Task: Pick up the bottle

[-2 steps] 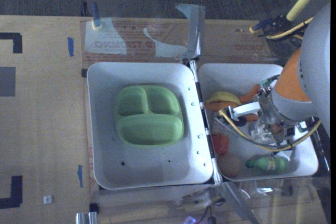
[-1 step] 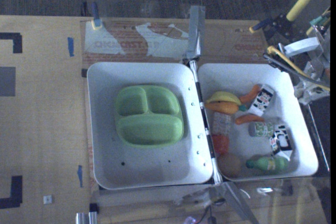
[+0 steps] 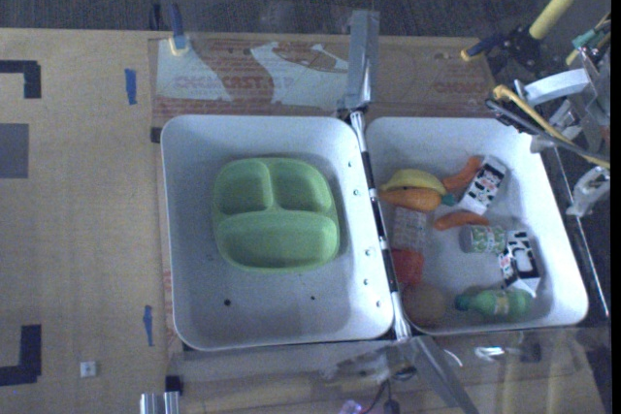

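The bottle [image 3: 497,303] is green with a pale label. It lies on its side in the near right corner of the right bin [image 3: 568,238], with its cap pointing left. My gripper [image 3: 580,133] shows as a cluster of white parts and yellow cables at the right edge. It hangs over the bin's far right rim, well above and behind the bottle. Nothing is visibly held in it.
Around the bottle lie a brown round fruit [image 3: 424,303], a black-and-white carton [image 3: 519,260], a small can [image 3: 482,238] and a red item [image 3: 408,265]. Farther back are a banana [image 3: 412,179], orange pieces [image 3: 464,175] and another carton [image 3: 485,184]. A green divided plate [image 3: 277,213] sits in the left bin [image 3: 184,238].
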`<state>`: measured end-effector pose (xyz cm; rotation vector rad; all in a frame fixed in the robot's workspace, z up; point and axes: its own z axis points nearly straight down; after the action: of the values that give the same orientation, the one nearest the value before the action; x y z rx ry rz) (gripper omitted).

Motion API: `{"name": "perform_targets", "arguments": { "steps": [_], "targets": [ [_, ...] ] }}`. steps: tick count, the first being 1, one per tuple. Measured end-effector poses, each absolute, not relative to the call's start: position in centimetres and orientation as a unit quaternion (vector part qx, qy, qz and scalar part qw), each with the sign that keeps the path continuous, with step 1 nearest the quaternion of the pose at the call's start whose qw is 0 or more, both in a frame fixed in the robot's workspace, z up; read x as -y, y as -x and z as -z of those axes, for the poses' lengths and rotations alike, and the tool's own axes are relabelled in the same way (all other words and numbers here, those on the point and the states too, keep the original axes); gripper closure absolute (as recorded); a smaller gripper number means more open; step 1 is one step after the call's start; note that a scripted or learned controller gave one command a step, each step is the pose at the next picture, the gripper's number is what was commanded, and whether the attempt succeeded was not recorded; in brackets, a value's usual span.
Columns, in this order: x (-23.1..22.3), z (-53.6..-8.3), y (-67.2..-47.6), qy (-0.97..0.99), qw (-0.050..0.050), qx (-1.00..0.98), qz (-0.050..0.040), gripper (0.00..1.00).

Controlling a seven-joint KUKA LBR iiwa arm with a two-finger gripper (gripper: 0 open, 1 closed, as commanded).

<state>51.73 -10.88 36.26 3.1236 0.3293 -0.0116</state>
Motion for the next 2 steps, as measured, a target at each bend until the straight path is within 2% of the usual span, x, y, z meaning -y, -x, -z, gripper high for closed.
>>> {"name": "perform_targets", "arguments": {
  "steps": [1,2],
  "targets": [
    [4.0,-25.4,-52.3,-0.992,-0.001,-0.125,0.0044,0.00],
    [-0.5,-18.0,-52.6,-0.979,-0.001,-0.205,0.0048,0.00]
  ]
}}
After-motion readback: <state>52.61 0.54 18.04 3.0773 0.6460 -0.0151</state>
